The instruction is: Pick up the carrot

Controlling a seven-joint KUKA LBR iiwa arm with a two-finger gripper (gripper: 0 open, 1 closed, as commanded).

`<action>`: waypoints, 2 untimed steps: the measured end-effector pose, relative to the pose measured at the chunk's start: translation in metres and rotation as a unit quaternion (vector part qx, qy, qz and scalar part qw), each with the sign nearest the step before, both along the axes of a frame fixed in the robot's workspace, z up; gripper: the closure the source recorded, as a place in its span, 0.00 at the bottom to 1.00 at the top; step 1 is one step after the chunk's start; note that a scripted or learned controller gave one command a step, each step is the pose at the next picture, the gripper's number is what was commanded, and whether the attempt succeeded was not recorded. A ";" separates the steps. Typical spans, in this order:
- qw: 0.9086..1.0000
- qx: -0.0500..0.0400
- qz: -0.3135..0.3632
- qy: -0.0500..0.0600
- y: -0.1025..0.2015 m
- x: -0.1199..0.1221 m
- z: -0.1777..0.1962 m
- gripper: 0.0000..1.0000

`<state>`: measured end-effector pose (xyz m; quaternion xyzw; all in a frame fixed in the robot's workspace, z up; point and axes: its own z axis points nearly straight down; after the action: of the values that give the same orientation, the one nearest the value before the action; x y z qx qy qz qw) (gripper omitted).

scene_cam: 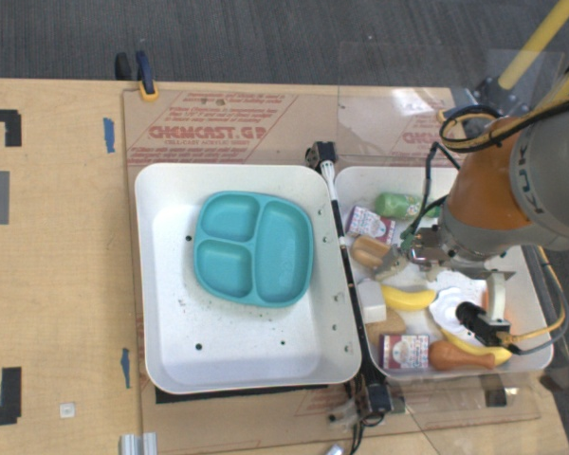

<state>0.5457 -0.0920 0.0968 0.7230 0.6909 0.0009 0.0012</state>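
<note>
The carrot (pixel 448 354) is a stubby orange-brown piece lying near the front edge of the right bin (pixel 536 297), beside a yellow banana-like toy (pixel 486 354). My gripper (pixel 398 262) hangs over the left-middle of that bin, above a tan bread-like item (pixel 369 250) and a yellow banana (pixel 408 299). It is well to the upper left of the carrot and apart from it. The wrist and orange band (pixel 484 197) cover the bin's middle.
The right bin also holds a green item (pixel 395 204), a purple-and-white packet (pixel 364 221), a red-and-white box (pixel 405 351) and a white piece (pixel 452 305). A teal divided plate (pixel 254 249) lies in the left bin (pixel 171 330). Cables loop along the right bin's edge.
</note>
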 end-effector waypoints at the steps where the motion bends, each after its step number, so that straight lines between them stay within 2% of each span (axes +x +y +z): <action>1: 0.997 0.000 -0.077 -0.007 -0.002 -0.035 -0.007 0.00; 2: 0.983 0.000 -0.184 -0.002 -0.017 -0.036 0.116 0.00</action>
<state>0.5099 -0.1088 0.2123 0.8375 0.5464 0.0020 0.0025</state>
